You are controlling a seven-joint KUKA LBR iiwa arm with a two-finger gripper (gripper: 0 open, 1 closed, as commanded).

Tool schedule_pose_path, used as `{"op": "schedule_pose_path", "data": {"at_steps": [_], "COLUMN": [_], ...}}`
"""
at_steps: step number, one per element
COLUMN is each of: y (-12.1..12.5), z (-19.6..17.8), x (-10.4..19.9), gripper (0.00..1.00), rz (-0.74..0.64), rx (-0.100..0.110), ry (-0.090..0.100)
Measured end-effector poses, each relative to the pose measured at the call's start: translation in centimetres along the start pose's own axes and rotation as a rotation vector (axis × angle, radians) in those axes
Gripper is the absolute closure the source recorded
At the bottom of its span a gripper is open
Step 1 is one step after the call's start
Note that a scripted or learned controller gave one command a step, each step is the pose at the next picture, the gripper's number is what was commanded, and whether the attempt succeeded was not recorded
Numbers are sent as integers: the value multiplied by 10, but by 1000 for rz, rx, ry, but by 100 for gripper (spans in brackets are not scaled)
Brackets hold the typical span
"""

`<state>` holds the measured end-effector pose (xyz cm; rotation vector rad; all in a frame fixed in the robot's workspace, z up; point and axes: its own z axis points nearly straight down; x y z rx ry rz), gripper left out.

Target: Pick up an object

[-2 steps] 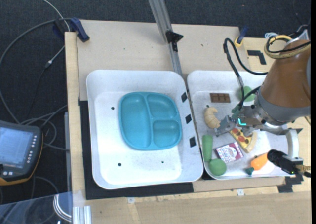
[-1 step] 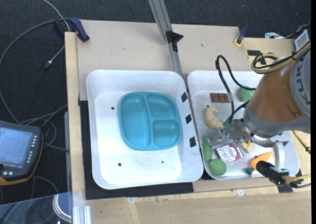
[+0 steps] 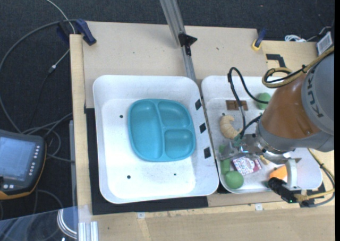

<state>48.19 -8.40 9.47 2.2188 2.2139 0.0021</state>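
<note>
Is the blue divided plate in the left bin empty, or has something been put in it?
Empty. The blue divided plastic plate lies flat in the left white bin, and all three of its compartments show bare blue.

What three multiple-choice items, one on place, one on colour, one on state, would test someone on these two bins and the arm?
1. Where does the divided tray lie?
A. In the left bin
B. In the right bin
C. On the bare bench

2. What colour is the ball at the right bin's near edge?
A. Red
B. Green
C. Blue

3. How does the arm stand?
A. Parked beyond the bench
B. Over the left bin
C. Reaching down over the right bin

Key: 1 A, the blue tray sits alone in the left bin. 2 B, the ball is plainly green. 3 C, the arm's wrist covers the right bin's clutter.
</note>
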Motion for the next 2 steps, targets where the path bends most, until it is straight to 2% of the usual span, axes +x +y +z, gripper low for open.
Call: {"op": "schedule_pose_path", "data": {"at_steps": [1,2], "y": [2,-2], "z": [-13,-57], "x": [1,1], "gripper": [100,100], "rz": [0,-4], "rx": [-6,2], "ry": [0,4]}}
